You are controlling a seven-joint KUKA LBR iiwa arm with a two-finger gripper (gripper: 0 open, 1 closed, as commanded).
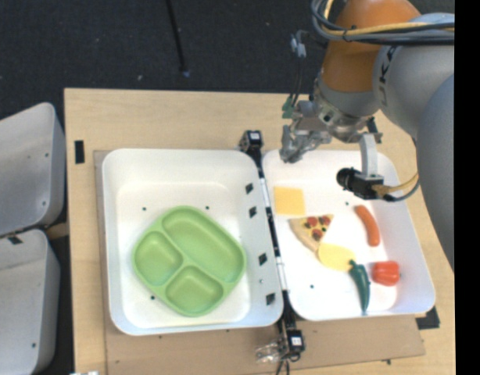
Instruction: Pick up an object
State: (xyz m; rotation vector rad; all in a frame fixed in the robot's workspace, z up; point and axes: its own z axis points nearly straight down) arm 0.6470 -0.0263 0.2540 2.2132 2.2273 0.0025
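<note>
Gripper (293, 153) hung over the right bin's (416, 233) far-left corner, finger state unreadable, cheese slice (289, 201) just below it lying flat, so a pinch would likely skid off.

We see a green divided plate (189, 260) in the left bin (115, 178) on the wooden counter (170, 112).
</note>
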